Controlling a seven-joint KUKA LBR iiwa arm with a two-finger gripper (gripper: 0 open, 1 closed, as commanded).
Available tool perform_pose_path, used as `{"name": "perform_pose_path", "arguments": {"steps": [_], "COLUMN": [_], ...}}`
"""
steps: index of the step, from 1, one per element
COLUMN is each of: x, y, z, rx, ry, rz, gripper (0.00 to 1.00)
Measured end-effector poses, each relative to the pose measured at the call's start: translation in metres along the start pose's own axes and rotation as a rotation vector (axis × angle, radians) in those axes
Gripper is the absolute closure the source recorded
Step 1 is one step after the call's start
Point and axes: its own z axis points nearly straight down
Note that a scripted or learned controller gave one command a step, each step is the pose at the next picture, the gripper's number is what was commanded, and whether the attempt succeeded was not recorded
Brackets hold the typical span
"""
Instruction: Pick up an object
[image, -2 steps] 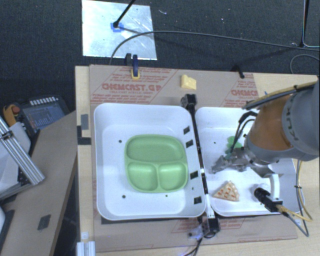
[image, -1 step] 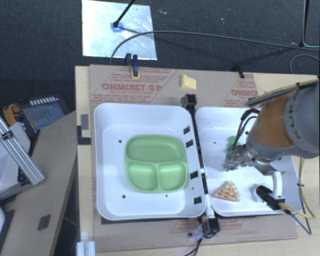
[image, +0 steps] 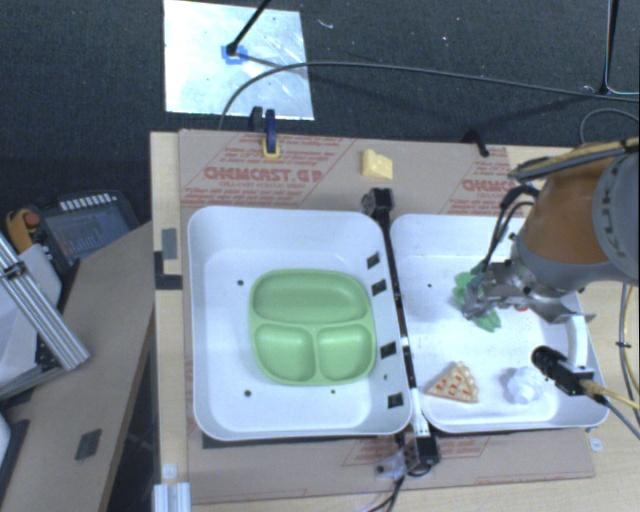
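I see a green object (image: 476, 296) in the right bin (image: 430, 240), partly under the gripper (image: 487, 300), which sits right on top of it; I cannot tell how the gripper stands or whether it has hold of anything. Nearer me lie a pizza-slice toy (image: 453, 382) and a white crumpled lump (image: 521, 384). The left bin (image: 215, 250) holds a green divided plate (image: 311, 325).

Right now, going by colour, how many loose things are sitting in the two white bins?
Green: 2, the divided tray in the left bin and a leafy toy beneath the gripper in the right bin
Orange: 1, the pizza slice
White: 1, a small crumpled lump
Total: 4
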Motion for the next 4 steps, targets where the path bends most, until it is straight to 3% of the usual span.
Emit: {"name": "perform_pose_path", "arguments": {"steps": [1,3,4], "x": [0.0,0.098,0.15], "y": [0.002,0.02,0.03], "z": [-0.054,-0.051,-0.067], "rx": [-0.001,0.005,0.004], "ry": [0.0,0.003,0.004], "rz": [0.0,-0.006,-0.006], "gripper": [1.0,1.0,1.0]}}
